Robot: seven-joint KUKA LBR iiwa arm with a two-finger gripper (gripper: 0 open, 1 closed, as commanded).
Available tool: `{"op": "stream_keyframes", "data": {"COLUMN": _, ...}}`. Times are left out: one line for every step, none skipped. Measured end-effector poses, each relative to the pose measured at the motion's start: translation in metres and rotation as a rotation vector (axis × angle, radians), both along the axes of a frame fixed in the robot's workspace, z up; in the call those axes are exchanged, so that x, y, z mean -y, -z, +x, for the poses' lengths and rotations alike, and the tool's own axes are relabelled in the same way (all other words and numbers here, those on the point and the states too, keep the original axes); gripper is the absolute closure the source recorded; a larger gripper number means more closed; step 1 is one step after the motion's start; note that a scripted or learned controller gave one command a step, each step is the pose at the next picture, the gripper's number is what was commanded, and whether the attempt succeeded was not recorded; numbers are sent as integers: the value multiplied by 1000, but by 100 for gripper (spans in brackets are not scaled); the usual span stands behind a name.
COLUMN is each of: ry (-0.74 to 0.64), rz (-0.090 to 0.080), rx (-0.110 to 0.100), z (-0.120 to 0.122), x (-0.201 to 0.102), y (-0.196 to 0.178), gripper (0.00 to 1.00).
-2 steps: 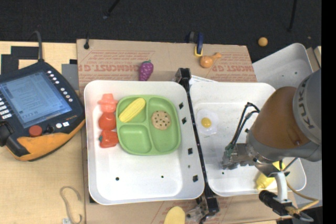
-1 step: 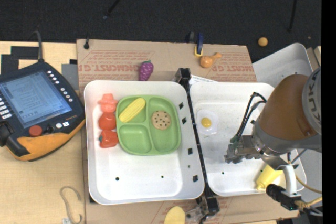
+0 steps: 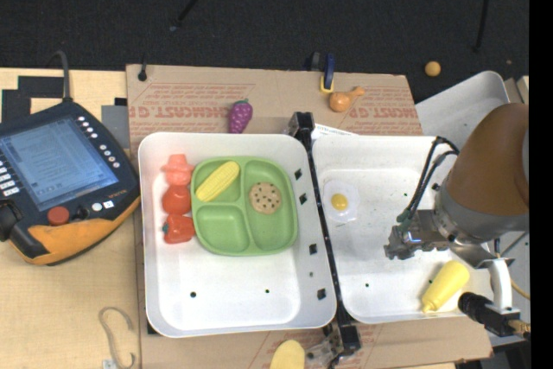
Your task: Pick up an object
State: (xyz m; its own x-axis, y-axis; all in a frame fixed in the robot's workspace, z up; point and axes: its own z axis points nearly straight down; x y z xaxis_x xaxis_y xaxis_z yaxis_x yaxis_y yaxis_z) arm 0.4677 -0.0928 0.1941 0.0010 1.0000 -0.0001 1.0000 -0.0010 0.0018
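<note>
Arm low over the right bin, toy food spread across both bins.

In the left bin (image 3: 225,298) a green divided plate (image 3: 246,229) holds a corn cob (image 3: 215,180) and a cookie (image 3: 264,198), with red toys (image 3: 176,201) beside it at left. In the right bin (image 3: 380,177) a fried egg (image 3: 339,203) lies left of centre and a yellow toy (image 3: 444,286) at lower right. The gripper (image 3: 406,242) sits between them, above the bin floor; how far it is open cannot be told, and nothing is seen in its grasp.

White bins (image 3: 226,307): smooth plastic, slight sheen. Green divided tray (image 3: 233,233): matt plastic. Corn (image 3: 215,180), cookie (image 3: 264,198), fried egg (image 3: 339,203), yellow piece (image 3: 444,286): moulded toy plastic. Backing sheet (image 3: 190,99): printed brown cardboard, matt. Bench top (image 3: 60,307): pale wood.
</note>
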Motion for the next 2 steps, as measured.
{"op": "stream_keyframes", "data": {"ry": -1, "rz": 0, "rx": -1, "z": 1, "x": 1, "y": -35, "gripper": 100}}
{"op": "stream_keyframes", "data": {"ry": -4, "rz": 1, "rx": -2, "z": 35, "x": -34, "y": -42, "gripper": 100}}
